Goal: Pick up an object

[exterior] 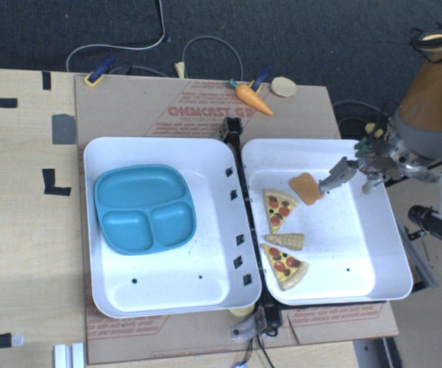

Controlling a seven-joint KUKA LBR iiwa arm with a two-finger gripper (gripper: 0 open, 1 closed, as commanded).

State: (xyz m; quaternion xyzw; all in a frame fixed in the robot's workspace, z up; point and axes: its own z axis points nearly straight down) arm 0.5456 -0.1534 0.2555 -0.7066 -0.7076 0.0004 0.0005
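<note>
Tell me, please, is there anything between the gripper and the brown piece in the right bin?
Nothing visible stands between them. The gripper reaches in from the right and its tip is right at the edge of the brown piece. The pizza slices lie lower in the right bin, off that path.

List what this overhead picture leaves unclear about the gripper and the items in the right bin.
- Gripper: its tip is small and blurred in the camera view, so contact with the brown food piece cannot be judged.
- Arm: cut off by the right edge.
- Cone-shaped piece, between two pizza slices: too small to identify.
- Yellowish item below the left bin: hidden by the bin rim.
</note>
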